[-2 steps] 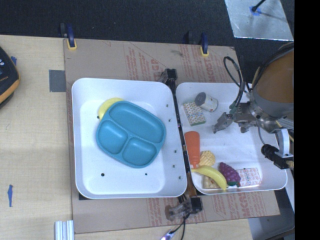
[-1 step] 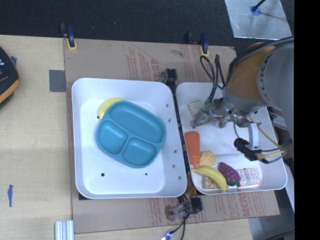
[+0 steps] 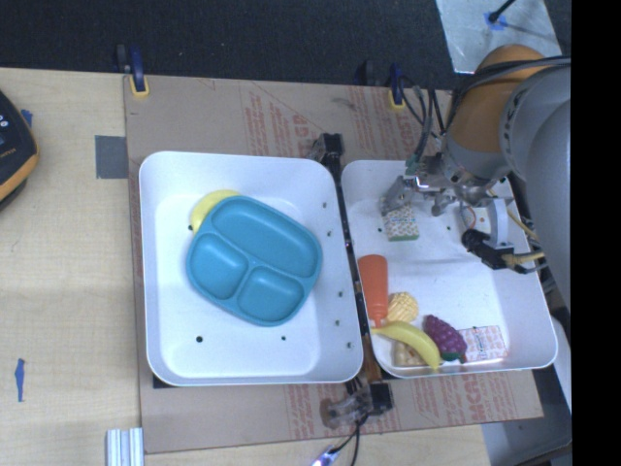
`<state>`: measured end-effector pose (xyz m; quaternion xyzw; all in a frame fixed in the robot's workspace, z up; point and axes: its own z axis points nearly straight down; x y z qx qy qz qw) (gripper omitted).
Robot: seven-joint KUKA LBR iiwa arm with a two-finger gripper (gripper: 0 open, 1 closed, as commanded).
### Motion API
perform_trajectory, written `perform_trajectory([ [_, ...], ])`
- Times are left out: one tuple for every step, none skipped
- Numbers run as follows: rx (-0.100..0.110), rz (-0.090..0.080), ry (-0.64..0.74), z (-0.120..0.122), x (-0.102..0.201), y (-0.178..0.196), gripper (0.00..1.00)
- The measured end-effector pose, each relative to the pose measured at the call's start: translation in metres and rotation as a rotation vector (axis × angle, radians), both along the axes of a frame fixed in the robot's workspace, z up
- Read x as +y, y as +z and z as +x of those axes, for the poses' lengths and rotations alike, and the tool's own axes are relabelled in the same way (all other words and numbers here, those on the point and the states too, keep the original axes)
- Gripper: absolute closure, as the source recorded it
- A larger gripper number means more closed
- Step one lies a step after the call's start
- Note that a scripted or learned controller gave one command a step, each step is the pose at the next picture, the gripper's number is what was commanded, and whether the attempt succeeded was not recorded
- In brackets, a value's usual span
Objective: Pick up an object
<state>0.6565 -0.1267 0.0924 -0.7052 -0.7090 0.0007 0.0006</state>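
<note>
**Inspector A:** Report the arm's position.

**Inspector B:** The grey arm with the orange band (image 3: pixel 490 105) enters from the right of the frame. Its claw (image 3: pixel 400 200) sits low over the upper left part of the right-hand shallow white bin (image 3: pixel 505 299). A small pale speckled block (image 3: pixel 400 224) lies directly below the claw tip, touching it or very nearly so.

**Inspector A:** State of the claw?

**Inspector B:** I cannot tell how far apart it stands, nor whether it has hold of the block; the view is too coarse there.

**Inspector A:** Other contents of that bin?

**Inspector B:** Along its left wall, an orange cylindrical toy (image 3: pixel 374 287). Below it, a small yellow ridged piece (image 3: pixel 403 307), a yellow plastic banana (image 3: pixel 412 342), a purple toy grape bunch (image 3: pixel 444 338) and a white-and-red flat packet (image 3: pixel 484 343), clustered at the lower edge.

**Inspector A:** And the left-hand bin?

**Inspector B:** The left white bin (image 3: pixel 175 348) holds a blue three-compartment plastic plate (image 3: pixel 254 258), lying over a yellow item (image 3: pixel 212 205) that shows at the plate's upper left. Both bins rest on brown cardboard on the wooden table (image 3: pixel 58 289).
</note>
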Motion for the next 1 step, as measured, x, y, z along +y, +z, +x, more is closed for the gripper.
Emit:
perform_trajectory([
  [0.003, 0.001, 0.000, -0.0004, 0.0262, -0.0005, 0.00],
])
